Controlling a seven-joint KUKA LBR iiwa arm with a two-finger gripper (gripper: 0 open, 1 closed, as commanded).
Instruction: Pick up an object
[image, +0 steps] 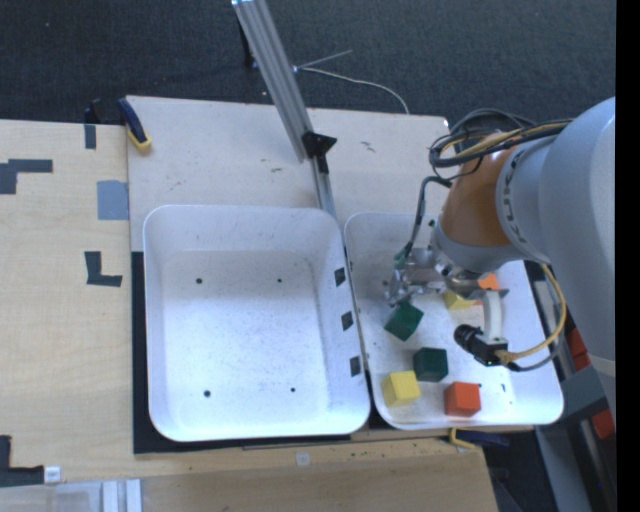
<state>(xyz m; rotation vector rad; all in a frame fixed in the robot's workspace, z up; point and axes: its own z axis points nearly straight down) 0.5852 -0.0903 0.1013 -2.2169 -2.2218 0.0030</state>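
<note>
In the right bin (375, 240) my gripper (404, 298) hangs just above a green block (404, 322) that looks tilted; whether it is held I cannot tell. A darker green block (431, 363), a yellow block (402, 387) and an orange block (462, 398) lie near the bin's front. A small yellow piece (458, 299) and an orange piece (488, 283) peek out from under the wrist.
The left bin (240, 320) lies beside the right one, with their shared walls meeting at the centre. A slanted metal pole (285, 90) crosses the back of the bench. My grey arm (560, 210) with cables covers the right bin's far right side.
</note>
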